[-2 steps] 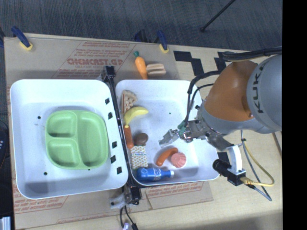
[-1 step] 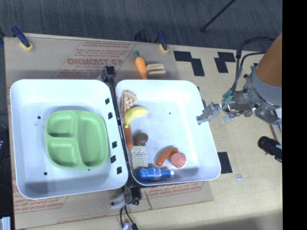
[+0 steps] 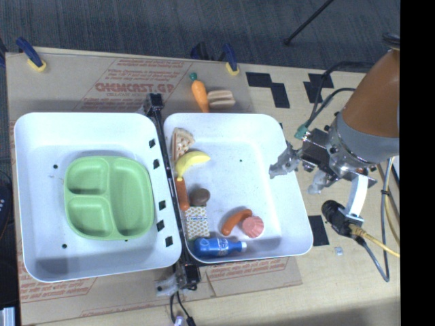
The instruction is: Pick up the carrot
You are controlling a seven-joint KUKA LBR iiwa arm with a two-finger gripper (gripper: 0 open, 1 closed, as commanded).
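1. Along the lower edge of the right bin (image 3: 293,240) lie a blue bottle (image 3: 219,246), a sausage (image 3: 235,220) and a round pink piece (image 3: 253,226), close together at the bottom centre of the frame.
2. Just above them, against the bin's left wall, sit a patterned packet (image 3: 196,221), a brown lump (image 3: 199,196), a thin orange stick (image 3: 182,192), a banana (image 3: 192,161) and a waffle slice (image 3: 181,141).
3. At centre right, the gripper (image 3: 300,176) hangs over the right bin's right rim, its two fingers spread apart with nothing between them.
4. The left bin (image 3: 27,202) holds a green divided plate (image 3: 109,197).
5. Farthest, at upper centre, the carrot (image 3: 199,94) lies on the cardboard outside both bins, just beside a bun-like toy (image 3: 221,99), well apart from the gripper.
6. It looks like a light, stiff plastic toy, smooth and probably slippery; I judge its thicker orange middle the best hold, pinched across the narrow width.
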